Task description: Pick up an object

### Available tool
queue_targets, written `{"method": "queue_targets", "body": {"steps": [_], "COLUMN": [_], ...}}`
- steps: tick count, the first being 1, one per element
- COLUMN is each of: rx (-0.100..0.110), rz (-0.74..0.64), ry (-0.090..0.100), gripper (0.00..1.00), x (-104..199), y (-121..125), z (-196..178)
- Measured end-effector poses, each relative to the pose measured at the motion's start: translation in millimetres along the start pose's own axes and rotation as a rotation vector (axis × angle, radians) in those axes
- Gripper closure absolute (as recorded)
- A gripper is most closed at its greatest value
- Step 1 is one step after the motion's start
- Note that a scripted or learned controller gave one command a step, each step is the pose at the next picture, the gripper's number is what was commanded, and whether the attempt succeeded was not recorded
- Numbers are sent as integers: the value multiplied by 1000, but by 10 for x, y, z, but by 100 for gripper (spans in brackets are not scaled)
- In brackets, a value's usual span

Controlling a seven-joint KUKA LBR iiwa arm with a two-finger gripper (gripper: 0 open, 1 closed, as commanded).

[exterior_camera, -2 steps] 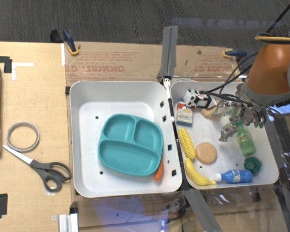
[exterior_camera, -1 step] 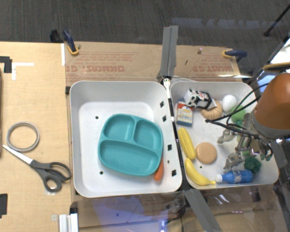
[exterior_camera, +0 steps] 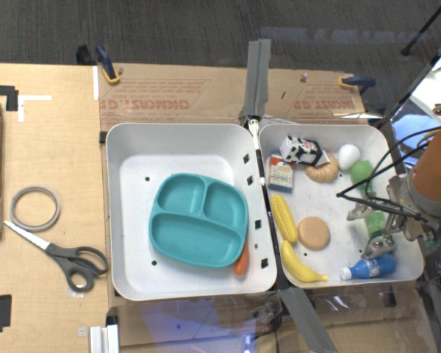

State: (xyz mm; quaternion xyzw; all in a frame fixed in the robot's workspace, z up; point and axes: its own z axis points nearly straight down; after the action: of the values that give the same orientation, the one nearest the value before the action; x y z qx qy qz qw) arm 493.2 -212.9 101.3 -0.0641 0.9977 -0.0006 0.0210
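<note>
Jaws (exterior_camera: pixel 386 237) are hovering at the right bin's (exterior_camera: pixel 309 127) right edge (grip unclear), approaching; next they should be closing on the blue bottle (exterior_camera: pixel 371 268).

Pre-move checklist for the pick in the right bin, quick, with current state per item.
1. Hand over the right white bin: ok, at its right side.
2. Nearest target: ok, a blue and white plastic bottle lies just below the hand, a green round object above it.
3. Fingers open or shut: cannot tell.
4. Anything held: cannot tell, nothing shows between the fingers.
5. Room around the bottle: ok, the yellow toy banana lies apart to its left.
6. Teal divided plate in the left white bin, away from the arm: ok.
</note>
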Motion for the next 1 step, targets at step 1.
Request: {"method": "queue_targets", "body": {"steps": [1], "rx": [-2], "rz": [99], "ry": [37], "gripper": [0], "x": [-512], "y": [23], "z": [108]}}
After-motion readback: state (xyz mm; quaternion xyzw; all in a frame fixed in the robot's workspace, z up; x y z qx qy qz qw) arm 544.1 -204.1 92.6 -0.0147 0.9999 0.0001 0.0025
